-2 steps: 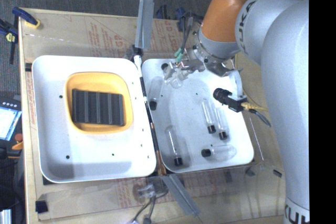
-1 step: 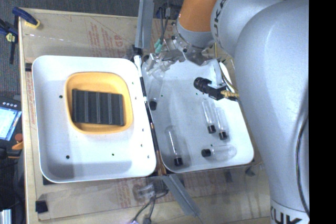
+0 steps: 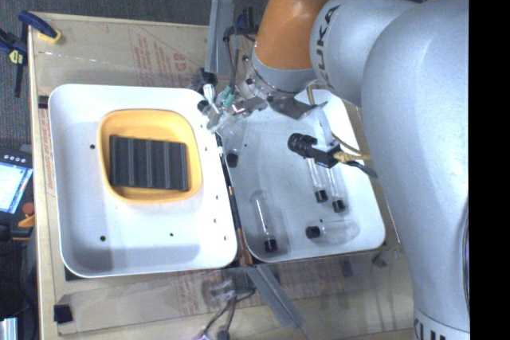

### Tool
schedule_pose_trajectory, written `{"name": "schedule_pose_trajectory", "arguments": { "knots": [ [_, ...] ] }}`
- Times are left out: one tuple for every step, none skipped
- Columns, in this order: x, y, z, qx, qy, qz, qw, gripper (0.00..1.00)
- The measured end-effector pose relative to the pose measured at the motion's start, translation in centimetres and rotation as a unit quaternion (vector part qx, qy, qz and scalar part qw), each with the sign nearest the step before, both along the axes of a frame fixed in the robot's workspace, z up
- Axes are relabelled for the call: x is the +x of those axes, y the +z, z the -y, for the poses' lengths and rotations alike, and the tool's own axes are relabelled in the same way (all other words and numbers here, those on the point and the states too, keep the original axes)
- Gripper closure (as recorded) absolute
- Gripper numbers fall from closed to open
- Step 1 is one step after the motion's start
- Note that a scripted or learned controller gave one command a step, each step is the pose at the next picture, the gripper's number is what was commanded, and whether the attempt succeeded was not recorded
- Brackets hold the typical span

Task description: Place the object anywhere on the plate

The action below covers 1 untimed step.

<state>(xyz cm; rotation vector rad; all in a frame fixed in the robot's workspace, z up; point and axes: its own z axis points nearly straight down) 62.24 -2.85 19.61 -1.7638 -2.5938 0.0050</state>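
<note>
Two white bins stand side by side. The left bin holds one yellow plate with dark slots. The right bin holds four clear tubes with black caps. The gripper hangs at the right bin's upper left corner; whether it grips anything I cannot tell

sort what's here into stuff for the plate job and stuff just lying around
For the job: yellow plate in the left bin; clear tubes with black caps in the right bin; gripper.

Lying about: blue clamp; small screen.
</note>
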Motion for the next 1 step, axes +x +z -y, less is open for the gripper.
{"name": "schedule_pose_trajectory", "arguments": {
  "knots": [
    [0.01,0.02,0.03,-0.0001,0.000,0.000,1.0000,0.00]
  ]
}}
